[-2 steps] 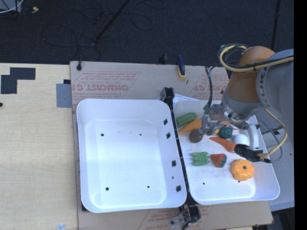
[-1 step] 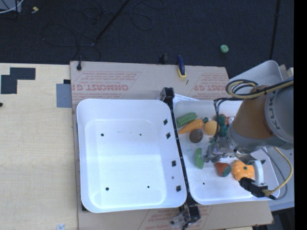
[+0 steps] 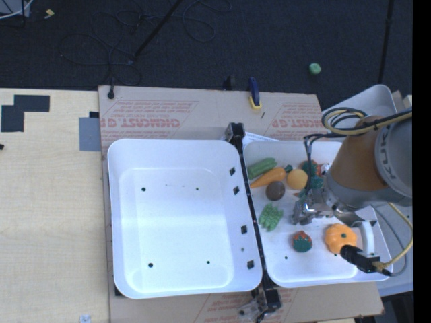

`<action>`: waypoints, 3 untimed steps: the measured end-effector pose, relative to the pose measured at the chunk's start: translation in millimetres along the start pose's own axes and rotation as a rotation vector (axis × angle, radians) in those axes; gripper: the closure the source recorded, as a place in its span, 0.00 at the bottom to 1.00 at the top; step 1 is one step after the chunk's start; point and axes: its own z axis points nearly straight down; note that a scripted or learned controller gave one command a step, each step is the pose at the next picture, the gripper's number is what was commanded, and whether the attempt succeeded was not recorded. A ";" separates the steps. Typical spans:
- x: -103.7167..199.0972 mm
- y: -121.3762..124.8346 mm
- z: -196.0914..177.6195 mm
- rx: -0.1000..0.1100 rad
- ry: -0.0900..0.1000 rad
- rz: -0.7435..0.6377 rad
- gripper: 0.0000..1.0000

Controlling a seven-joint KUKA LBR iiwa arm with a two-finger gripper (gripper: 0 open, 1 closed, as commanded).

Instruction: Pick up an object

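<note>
My gripper (image 3: 304,212) is low in the right bin (image 3: 283,274), near its middle. Several toy foods lie around it. A green leafy piece (image 3: 271,217) lies just to its left, and a brown ball (image 3: 275,191) sits up and to the left. A red and green piece (image 3: 302,241) rests just below the gripper. An orange pumpkin (image 3: 339,237) sits to its lower right, beside the wrist. Further back are a yellow-orange ball (image 3: 297,179), an orange carrot (image 3: 268,177) and a green vegetable (image 3: 261,167). A small teal piece (image 3: 310,169) is partly hidden by the arm.
The left bin (image 3: 175,217) stands beside the right one, with a black divider (image 3: 246,207) between them. Both sit on cardboard (image 3: 175,116). The arm (image 3: 367,167) covers the right bin's right side.
</note>
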 end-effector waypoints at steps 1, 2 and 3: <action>44.3 67.2 0.6 -0.002 0.000 -0.005 1.00; 108.4 63.7 -105.9 -0.008 0.001 -0.006 1.00; 49.0 34.8 -0.7 0.011 -0.002 0.006 1.00</action>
